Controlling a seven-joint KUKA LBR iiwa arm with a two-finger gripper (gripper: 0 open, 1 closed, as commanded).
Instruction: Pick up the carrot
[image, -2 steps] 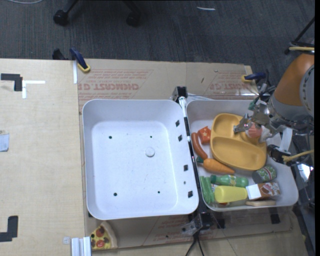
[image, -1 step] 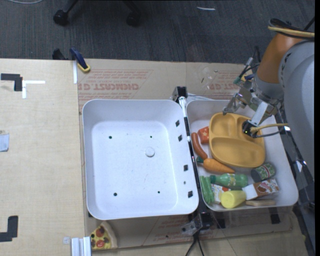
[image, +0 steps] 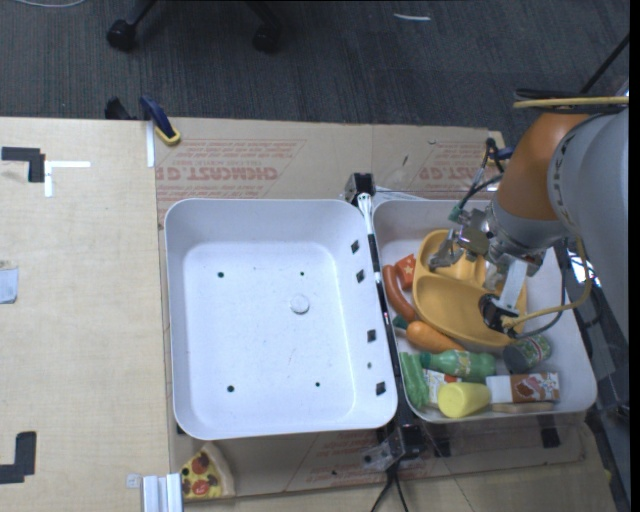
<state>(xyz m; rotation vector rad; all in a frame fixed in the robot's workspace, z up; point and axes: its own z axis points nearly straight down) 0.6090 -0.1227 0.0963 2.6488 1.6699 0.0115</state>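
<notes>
Bench: cardboard under two white bins.
Carrot: right bin, long axis left-right, tip toward left, tilted.
Gripper: over yellow bowl; fingers' state can't tell.

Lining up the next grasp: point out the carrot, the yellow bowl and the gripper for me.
carrot (image: 432, 336): camera view, middle of its orange body, below the bowl.
yellow bowl (image: 452, 308): camera view, its inner wall.
gripper (image: 478, 252): camera view, at the fingertips above the bowl.

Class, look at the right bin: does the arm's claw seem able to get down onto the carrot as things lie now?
Probably yes, but tightly. The carrot shows its orange top beside the yellow bowl, whose rim crowds one side, while a green bottle lies against the other. The claw sits over the bowl.
</notes>
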